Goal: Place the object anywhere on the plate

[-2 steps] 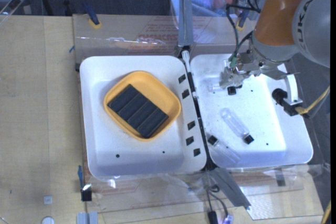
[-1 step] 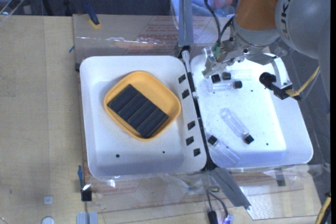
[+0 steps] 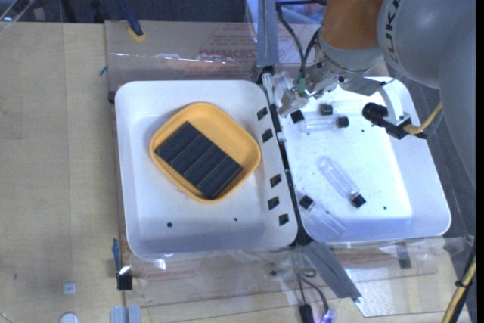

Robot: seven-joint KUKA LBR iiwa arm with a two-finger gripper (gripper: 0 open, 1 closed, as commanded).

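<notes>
1. The tabletop (image 3: pixel 45 163) is pale wood; its left and bottom edges are cut off by the frame.
2. One left bin (image 3: pixel 136 231), white and shallow, holds one yellow square plate (image 3: pixel 170 131) with rounded corners.
3. One dark grey ribbed slab (image 3: pixel 198 156), rectangular with parallel grooves along its length, lies flat on the plate's middle, turned diagonally. It covers most of the plate's floor.
4. A row of small black tabs (image 3: pixel 274 179) runs down the seam between the two bins.
5. The right bin (image 3: pixel 408 193) holds clear tubes with black caps. Two are plain, one tube (image 3: pixel 338 176) mid-bin and another tube (image 3: pixel 321 221) near the front wall. Others near the back are hard to separate from the white floor.
6. The arm (image 3: pixel 423 19) covers the right bin's back corner. Its jaws sit over the bin's back left part, and clutter there hides them, so I cannot tell how far apart they stand.
</notes>
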